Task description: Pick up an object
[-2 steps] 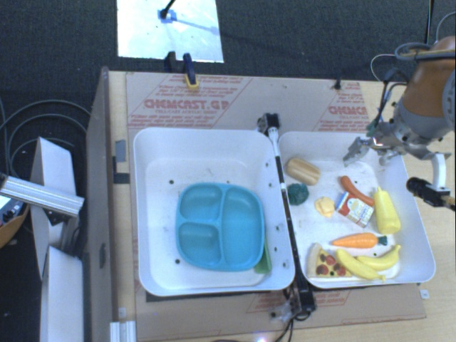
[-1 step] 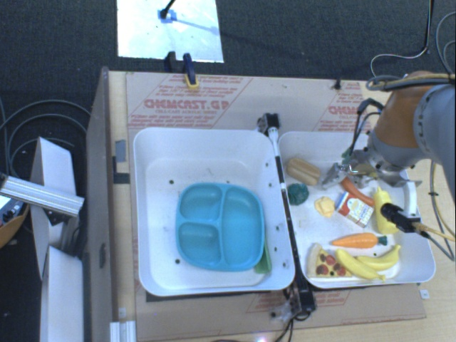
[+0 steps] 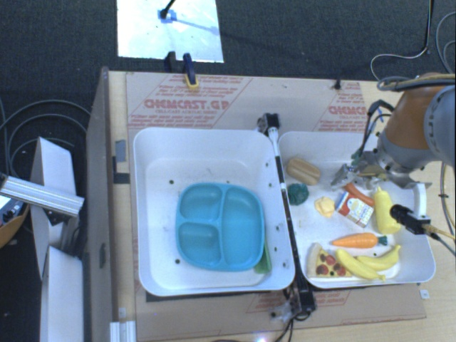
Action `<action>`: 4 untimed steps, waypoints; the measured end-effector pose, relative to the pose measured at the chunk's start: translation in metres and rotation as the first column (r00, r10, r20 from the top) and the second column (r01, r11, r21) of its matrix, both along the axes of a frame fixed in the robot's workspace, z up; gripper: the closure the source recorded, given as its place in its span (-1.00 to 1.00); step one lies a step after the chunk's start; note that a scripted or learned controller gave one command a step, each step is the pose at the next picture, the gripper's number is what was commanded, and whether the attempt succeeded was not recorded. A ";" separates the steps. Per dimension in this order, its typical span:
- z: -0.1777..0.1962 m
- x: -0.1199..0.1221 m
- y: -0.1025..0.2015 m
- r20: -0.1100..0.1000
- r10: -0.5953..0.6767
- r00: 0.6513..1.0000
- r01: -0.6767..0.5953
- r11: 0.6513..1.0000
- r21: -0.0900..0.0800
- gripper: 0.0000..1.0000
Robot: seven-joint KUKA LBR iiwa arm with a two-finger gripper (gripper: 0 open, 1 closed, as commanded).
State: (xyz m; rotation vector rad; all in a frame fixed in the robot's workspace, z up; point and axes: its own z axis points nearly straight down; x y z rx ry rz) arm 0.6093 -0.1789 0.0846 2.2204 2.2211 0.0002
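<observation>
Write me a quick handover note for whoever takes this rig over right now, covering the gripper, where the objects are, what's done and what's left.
Gripper: low in the right bin, near its back right side; open or shut can't be judged, and nothing is seen held.
Right bin: bread roll, green piece, small carton, carrot, bananas, pizza slice, yellow piece.
Left bin: blue divided plate.
Done: arm is down among the objects.
Left: grasp one and lift it.
</observation>
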 end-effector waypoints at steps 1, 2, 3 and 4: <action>0.087 0.050 -0.008 0.014 0.005 1.000 -0.005 1.000 -0.004 -1.00; -0.005 0.025 0.006 -0.006 0.001 1.000 -0.001 1.000 0.002 -1.00; 0.011 0.029 0.005 0.005 0.004 1.000 -0.004 1.000 0.000 1.00; 0.050 -0.023 0.032 -0.002 0.001 1.000 -0.001 1.000 0.001 1.00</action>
